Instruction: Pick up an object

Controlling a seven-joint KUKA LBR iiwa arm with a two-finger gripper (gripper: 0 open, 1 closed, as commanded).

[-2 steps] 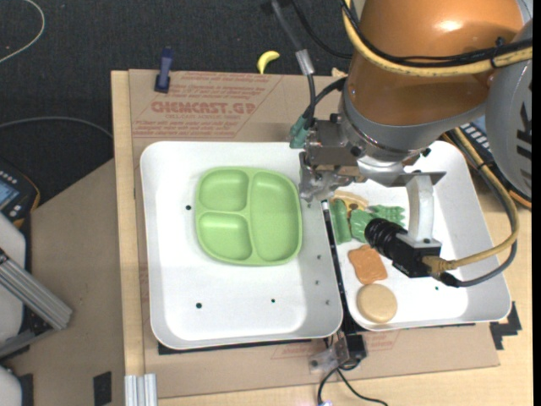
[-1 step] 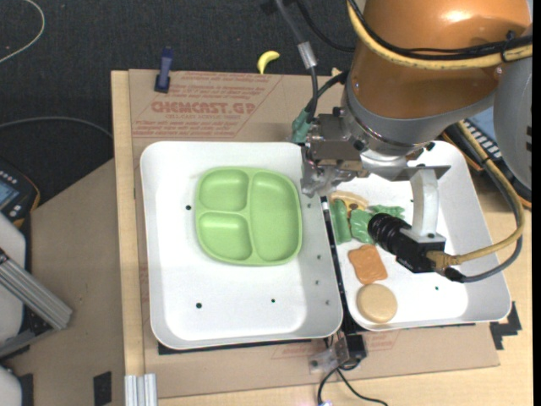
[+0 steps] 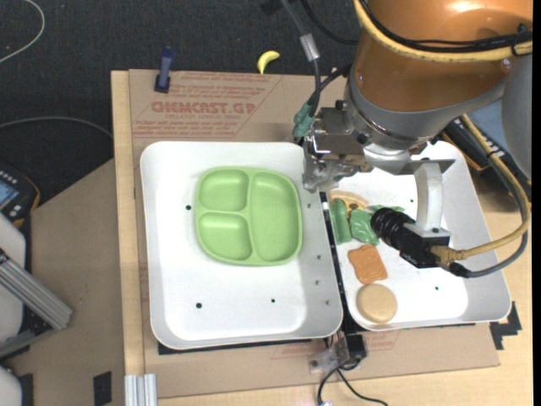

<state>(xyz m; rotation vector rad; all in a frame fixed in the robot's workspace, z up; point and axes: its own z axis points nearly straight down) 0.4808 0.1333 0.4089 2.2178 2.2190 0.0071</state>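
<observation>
The grey arm with its glossy orange band [image 3: 439, 24] looms closest to the lens. It reaches down so that its gripper [image 3: 319, 174] hangs just off the right edge of the pale green three-compartment plastic plate [image 3: 249, 216], over the seam where the two bins meet. Whether the gripper is open or closed cannot be told, since the wrist hardware hides it, and nothing is seen held.

The plate lies flat in the left white bin [image 3: 169, 252]. It is smooth with rounded corners, and I judge it too broad for an easy pinch.

The likelier picks run in a row just right of the plate, in the right white bin [image 3: 469, 299]:
- A pale tan curved piece [image 3: 347, 201] sits at the far end, nearest the gripper.
- Next comes a green, soft-looking leafy piece [image 3: 351, 224].
- After it lies a flat orange-brown square with a grainy face [image 3: 368, 263].
- A smooth beige round disc [image 3: 377, 303] closes the row at the near end.

They crowd the bin wall, which probably leaves little room on that side.

Beyond the plate, a small blue clip [image 3: 164, 70] rests at the edge of the brown printed board [image 3: 211, 100].
</observation>
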